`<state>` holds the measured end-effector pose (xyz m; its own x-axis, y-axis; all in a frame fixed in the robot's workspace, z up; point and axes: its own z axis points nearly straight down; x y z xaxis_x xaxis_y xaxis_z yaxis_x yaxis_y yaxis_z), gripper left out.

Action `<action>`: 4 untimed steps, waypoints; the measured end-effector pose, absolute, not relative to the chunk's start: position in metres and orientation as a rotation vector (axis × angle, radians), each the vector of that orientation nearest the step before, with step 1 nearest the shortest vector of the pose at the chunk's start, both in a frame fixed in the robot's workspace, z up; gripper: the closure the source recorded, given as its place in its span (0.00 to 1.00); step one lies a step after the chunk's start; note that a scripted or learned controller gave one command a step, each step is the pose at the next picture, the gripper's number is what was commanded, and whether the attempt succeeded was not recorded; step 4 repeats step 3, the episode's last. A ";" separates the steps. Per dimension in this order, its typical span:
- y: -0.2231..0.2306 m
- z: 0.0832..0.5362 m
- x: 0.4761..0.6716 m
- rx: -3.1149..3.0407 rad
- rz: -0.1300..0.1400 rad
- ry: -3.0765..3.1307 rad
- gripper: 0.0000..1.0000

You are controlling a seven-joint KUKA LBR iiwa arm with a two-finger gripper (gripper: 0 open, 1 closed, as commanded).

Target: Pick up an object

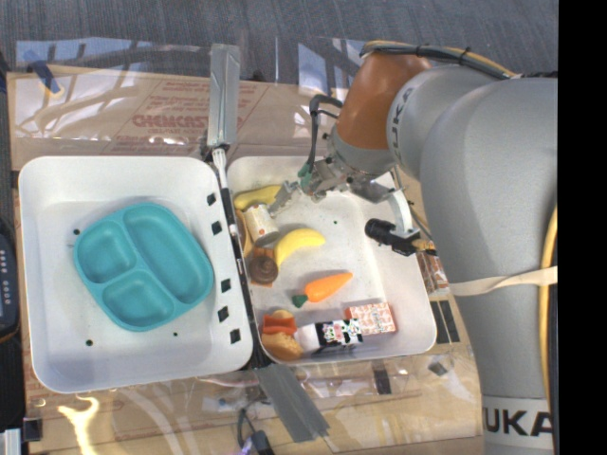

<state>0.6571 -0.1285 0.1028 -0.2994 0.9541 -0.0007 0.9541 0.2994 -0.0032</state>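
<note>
The right bin [403, 254] holds toy food. A yellow banana [299, 245] lies mid-bin, with an orange carrot [325, 286] below it. A second yellow piece [257, 197] sits at the back left corner, beside a tan cylinder [257, 224] and a brown round piece [263, 268]. My gripper [290, 191] is low at the bin's back left, its tip right next to the yellow piece at the corner. Nothing is visibly held.
A pink box [370, 318], a black-and-white carton [334, 334] and a bun with red filling [278, 336] line the right bin's front wall. The left bin [38, 254] holds a teal divided plate [142, 265]. The arm's grey body covers the right side.
</note>
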 end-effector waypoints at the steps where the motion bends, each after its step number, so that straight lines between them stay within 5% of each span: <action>1: -0.146 0.170 0.596 -1.938 -0.001 -2.477 0.00; 2: -0.126 0.091 0.519 -1.886 0.002 -2.507 0.00; 3: -0.127 0.101 0.520 -1.884 0.002 -2.510 1.00; 4: -0.127 0.101 0.520 -1.884 0.002 -2.510 1.00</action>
